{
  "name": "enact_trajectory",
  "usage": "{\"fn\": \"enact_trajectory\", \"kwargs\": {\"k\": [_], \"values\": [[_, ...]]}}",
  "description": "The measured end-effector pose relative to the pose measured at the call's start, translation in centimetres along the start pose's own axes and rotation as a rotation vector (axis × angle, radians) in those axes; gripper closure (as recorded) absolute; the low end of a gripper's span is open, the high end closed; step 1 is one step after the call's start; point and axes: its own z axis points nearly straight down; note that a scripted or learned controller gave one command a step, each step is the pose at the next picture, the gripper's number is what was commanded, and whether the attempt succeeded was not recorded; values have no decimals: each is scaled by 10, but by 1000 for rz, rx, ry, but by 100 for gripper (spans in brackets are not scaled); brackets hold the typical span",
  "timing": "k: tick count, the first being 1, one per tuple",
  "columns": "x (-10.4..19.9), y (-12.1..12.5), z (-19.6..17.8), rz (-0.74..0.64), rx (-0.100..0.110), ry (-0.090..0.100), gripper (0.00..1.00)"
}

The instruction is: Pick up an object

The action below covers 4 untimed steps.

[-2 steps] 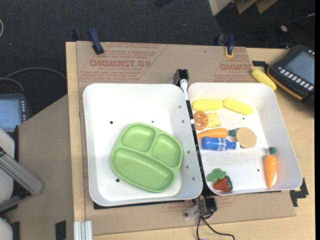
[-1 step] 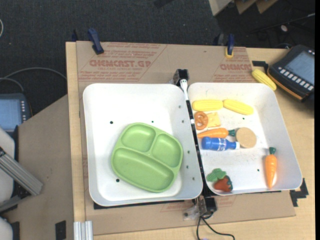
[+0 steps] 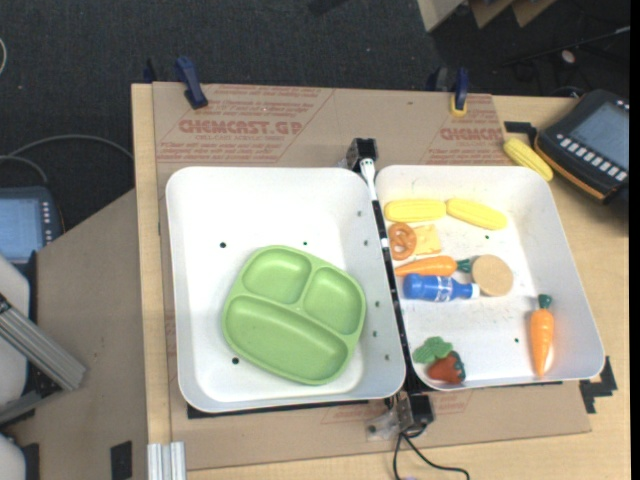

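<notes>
so, whether the gripper is apart or together cannot be told from this view. the candidates for picking all lie in the right bin (image 3: 565, 233). along its far side 2 yellow pieces lie end to end, the left yellow piece (image 3: 415, 210) just beside the right yellow piece (image 3: 476, 213). below them a brown pretzel (image 3: 402, 237) rests against a pale orange cracker (image 3: 427, 238). under those an orange carrot piece (image 3: 425, 266) lies crosswise, and just below it lies a blue bottle (image 3: 435, 288) on its side, its white cap end touching a round tan disc (image 3: 492, 276). a second carrot (image 3: 541, 338) with a green top lies lengthwise near the bin's right wall, well apart from the rest. at the near edge sits a red strawberry (image 3: 447, 368) with a green leaf on its far side.

the left bin (image 3: 200, 258) touches the right bin along a shared edge, and a black clip (image 3: 362, 153) sits at the far end of that seam. in the left bin a green divided plate (image 3: 293, 314) lies flat, turned at a slant, with 3 compartments: 1 long one and 2 smaller ones.

both bins rest on a brown board (image 3: 240, 118) printed with red lettering, which covers the surface. 2 blue clamps, the left clamp (image 3: 190, 80) and the right clamp (image 3: 460, 90), grip its far edge. a yellow handle (image 3: 527, 156) lies just outside the right bin's far right corner, next to a black handheld pendant (image 3: 592, 146) with a screen. a black cable (image 3: 410, 453) trails off the near edge.
</notes>
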Motion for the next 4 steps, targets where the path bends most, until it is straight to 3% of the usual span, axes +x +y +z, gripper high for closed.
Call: {"fn": "enact_trajectory", "kwargs": {"k": [1, 2, 3, 4], "values": [[-110, -59, 163, 19, 46, 17, 100], [-105, 45, 62, 0, 13, 6, 100], [-106, 42, 56, 4, 20, 8, 100], [-106, 43, 45, 3, 15, 4, 100]]}}
